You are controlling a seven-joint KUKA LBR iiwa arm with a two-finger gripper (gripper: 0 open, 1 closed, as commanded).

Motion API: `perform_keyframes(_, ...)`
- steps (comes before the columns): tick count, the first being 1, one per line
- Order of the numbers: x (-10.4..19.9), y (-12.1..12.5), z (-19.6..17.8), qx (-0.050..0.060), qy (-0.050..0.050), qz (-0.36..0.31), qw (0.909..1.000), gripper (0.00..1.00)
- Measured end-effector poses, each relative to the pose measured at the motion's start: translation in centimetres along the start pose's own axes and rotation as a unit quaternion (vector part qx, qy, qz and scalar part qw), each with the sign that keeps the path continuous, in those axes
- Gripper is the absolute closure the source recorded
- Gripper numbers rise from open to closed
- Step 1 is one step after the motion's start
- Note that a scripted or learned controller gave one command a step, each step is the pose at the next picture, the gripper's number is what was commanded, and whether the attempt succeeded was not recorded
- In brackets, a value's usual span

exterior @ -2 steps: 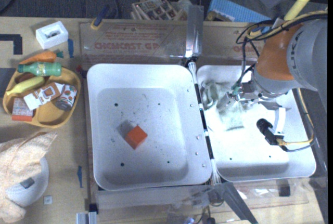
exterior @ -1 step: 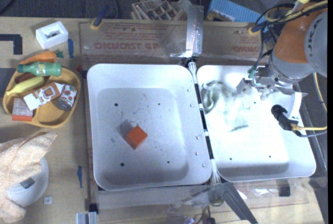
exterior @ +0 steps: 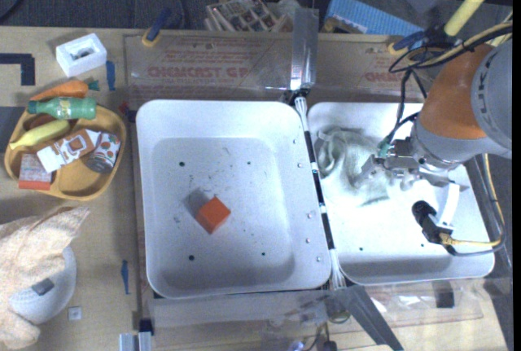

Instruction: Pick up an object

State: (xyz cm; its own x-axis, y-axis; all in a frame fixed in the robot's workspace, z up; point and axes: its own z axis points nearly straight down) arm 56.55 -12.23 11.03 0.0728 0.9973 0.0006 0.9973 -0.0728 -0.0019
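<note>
An orange block lies near the middle of the left bin, slightly toward its front edge. The gripper hangs low over the right bin, beside a blurred grey object at the bin's back left corner. Whether the gripper is clenched or released cannot be told.

My arm comes in from the right edge of the frame, grey with its orange band sitting just above the wrist. The wrist bends down and toward the left, at the middle right of the frame. My gripper points left from there, held low. A cable hangs below the wrist.
</note>
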Motion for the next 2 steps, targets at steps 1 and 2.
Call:
perform_keyframes(1, -0.14, 0.05, -1.02, -0.001, 0.000, 0.001, 1.0000, 1.00)
perform_keyframes(2, -0.14, 0.05, -1.02, -0.001, 0.000, 0.001, 1.0000, 0.00)
